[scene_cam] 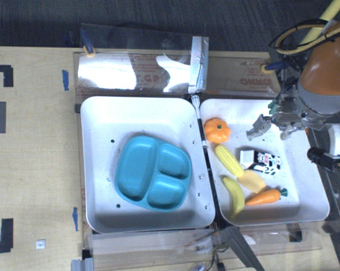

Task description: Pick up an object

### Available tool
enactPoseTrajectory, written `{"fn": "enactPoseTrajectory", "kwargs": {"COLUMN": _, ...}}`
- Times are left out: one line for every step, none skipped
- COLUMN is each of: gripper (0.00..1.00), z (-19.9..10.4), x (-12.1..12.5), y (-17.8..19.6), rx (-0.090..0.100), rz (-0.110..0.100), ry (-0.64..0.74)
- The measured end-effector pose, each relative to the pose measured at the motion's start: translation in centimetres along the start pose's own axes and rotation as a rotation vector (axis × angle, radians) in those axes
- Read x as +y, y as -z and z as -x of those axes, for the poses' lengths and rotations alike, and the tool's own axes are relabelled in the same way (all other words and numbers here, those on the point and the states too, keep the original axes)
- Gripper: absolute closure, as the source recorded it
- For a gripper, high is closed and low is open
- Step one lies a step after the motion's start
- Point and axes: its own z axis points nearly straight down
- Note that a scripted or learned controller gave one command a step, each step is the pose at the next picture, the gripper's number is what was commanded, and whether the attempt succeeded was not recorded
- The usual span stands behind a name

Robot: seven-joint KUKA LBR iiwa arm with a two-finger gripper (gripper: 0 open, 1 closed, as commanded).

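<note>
Gripper over right bin's upper right, fingers spread wide, nothing btwn them. To do approach well: pick one target, centre over it, drop straight, close across narrow axis. Nearest candidates: small pumpkin to view's left of tool, near divider; black-white item just below tool. Corn, banana, carrot farther down, packed close, so harder to isolate. Blue tray in left bin, well apart.

Blue plate; orange pumpkin (green-stemmed); yellow corn.
</note>
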Motion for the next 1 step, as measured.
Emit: {"fn": "enactPoseTrajectory", "kwargs": {"gripper": 0.00, "z": -0.60, "x": -6.99, "y": -9.83, "rx": 0.000, "rz": -0.006, "ry": 0.021}}
